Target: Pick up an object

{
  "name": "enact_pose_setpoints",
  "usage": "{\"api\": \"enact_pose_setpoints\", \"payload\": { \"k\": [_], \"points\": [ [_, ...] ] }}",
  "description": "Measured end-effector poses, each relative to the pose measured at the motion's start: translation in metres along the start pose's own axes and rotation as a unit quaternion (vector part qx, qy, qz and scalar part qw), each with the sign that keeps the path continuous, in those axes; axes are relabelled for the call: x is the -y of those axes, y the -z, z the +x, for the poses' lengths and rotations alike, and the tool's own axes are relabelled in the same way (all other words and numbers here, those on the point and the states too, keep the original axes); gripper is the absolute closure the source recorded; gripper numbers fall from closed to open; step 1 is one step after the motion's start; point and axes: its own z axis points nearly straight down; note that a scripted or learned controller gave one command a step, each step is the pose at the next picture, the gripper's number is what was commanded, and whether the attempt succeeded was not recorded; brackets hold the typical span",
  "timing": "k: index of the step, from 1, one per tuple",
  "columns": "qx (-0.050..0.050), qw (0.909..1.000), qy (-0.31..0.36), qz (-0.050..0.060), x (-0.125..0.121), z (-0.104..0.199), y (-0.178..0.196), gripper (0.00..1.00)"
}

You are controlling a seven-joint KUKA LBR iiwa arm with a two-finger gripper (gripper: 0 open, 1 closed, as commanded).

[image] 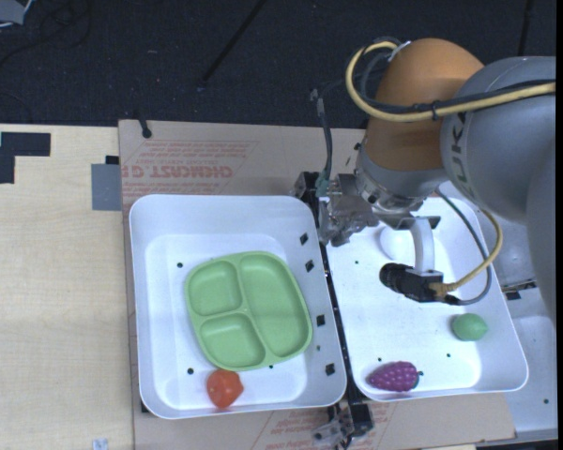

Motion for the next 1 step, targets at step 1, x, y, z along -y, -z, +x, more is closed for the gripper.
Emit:
{"api": "enact_pose_setpoints", "payload": {
  "k": [1],
  "points": [
    [0.001, 1.0, 0.0, 0.0, 0.0044, 0.0473, -0.007, 1.0]
  ]
}}
